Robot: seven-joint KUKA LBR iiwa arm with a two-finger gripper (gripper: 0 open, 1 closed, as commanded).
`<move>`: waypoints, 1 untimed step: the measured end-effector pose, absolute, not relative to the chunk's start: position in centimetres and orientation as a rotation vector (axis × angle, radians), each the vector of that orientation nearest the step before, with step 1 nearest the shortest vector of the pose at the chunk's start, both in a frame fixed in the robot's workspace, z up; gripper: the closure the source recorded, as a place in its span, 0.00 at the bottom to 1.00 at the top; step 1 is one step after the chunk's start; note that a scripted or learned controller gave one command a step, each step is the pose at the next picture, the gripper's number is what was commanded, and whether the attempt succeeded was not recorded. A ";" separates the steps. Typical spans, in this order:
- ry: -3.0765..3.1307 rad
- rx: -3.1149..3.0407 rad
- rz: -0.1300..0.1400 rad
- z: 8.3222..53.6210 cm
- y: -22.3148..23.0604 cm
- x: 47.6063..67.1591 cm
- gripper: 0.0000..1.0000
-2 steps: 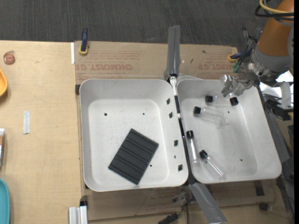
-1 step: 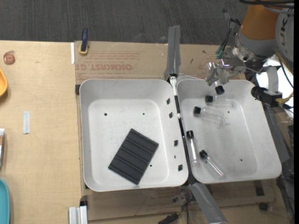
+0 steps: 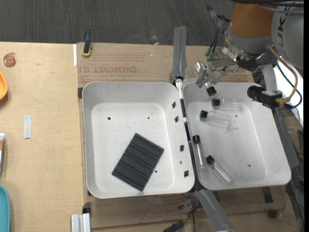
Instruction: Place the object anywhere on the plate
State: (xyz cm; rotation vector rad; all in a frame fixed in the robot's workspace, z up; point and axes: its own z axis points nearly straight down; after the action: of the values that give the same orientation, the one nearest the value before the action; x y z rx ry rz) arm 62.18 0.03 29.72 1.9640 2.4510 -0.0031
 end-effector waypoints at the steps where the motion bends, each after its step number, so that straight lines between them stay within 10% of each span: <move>1: 2.503 1.898 -0.004 33.1 9.0 59.8 1.00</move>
State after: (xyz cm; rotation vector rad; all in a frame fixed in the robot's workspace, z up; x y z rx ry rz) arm 59.81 8.95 33.10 1.8983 2.5030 -0.0036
